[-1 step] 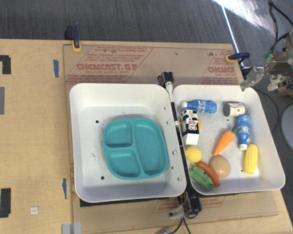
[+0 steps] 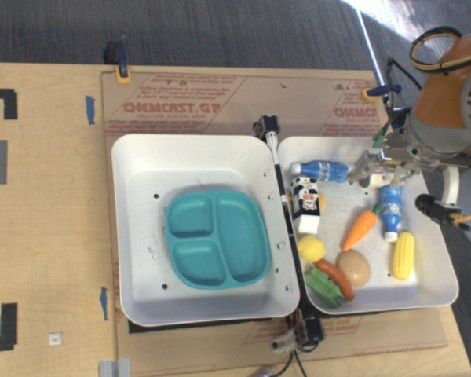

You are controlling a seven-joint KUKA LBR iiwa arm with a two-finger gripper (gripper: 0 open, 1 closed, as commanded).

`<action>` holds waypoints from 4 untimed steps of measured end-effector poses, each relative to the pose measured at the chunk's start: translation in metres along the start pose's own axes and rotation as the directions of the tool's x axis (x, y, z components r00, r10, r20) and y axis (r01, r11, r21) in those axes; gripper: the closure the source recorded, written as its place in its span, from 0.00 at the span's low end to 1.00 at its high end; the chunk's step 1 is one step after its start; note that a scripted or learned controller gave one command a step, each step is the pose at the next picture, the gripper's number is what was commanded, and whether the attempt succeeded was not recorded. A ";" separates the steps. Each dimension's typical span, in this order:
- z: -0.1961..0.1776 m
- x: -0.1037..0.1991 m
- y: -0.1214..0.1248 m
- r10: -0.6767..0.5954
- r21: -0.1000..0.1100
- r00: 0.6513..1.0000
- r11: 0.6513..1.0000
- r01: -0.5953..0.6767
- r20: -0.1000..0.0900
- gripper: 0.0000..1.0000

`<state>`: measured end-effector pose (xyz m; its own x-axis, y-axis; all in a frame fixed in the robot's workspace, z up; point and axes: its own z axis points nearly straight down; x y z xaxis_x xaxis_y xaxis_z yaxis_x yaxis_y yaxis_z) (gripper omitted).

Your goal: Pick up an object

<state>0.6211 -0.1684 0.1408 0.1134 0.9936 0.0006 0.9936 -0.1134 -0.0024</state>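
The right bin (image 2: 436,289) holds several toys. A blue bottle (image 2: 322,170) lies near its far wall, and a second blue bottle (image 2: 390,213) lies to the right of an orange carrot (image 2: 360,229). A yellow corn cob (image 2: 403,255) sits near the right wall. A black-and-white cow figure (image 2: 304,195), a white block (image 2: 308,225), a yellow lemon (image 2: 312,249), a tan ball (image 2: 355,267) and a red and green vegetable (image 2: 327,283) fill the left and front. My gripper (image 2: 386,171) hangs over the far right of this bin, just above the top end of the second bottle.
The left bin (image 2: 133,210) holds a teal divided plate (image 2: 217,239). The grey arm with its orange band (image 2: 447,93) reaches in from the upper right. A black clamp (image 2: 265,126) sits where the bins meet at the back. Cables hang at the right edge.
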 end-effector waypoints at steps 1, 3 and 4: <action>0.057 -0.010 0.015 -0.343 0.024 0.939 0.939 0.343 -0.008 0.00; 0.042 -0.028 0.048 -0.480 0.004 0.877 0.877 0.480 -0.006 0.00; 0.031 -0.028 0.051 -0.481 -0.006 0.877 0.877 0.481 0.004 1.00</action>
<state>0.6684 -0.2015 0.1098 -0.3785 0.9256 -0.0021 0.9256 0.3785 0.0041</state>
